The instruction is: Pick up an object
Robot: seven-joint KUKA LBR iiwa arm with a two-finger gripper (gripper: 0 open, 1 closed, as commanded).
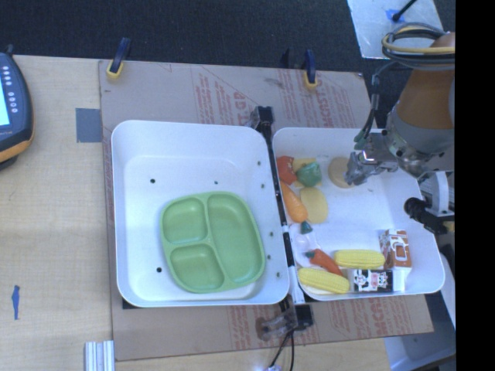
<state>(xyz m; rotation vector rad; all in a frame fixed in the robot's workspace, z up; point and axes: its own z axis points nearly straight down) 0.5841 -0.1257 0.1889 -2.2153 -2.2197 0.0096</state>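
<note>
My gripper (357,172) hangs low over the back of the right bin (387,207), just right of a tan round cookie-like piece (338,171). To its left lie a red and green vegetable (298,171), a pale yellow piece (314,204) and an orange carrot (293,204). Near the front lie two corn cobs (358,259) (323,281), a small carrot (326,261), a black-and-white carton (373,280) and an orange-and-white packet (397,250). I see nothing between the fingers.
The left bin (131,207) holds a green three-compartment plate (213,241). Blue and yellow clamps (117,59) (309,69) grip the board's far edge. A handheld pendant (14,107) lies at the far left. The arm's orange band (424,91) rises at the right.
</note>
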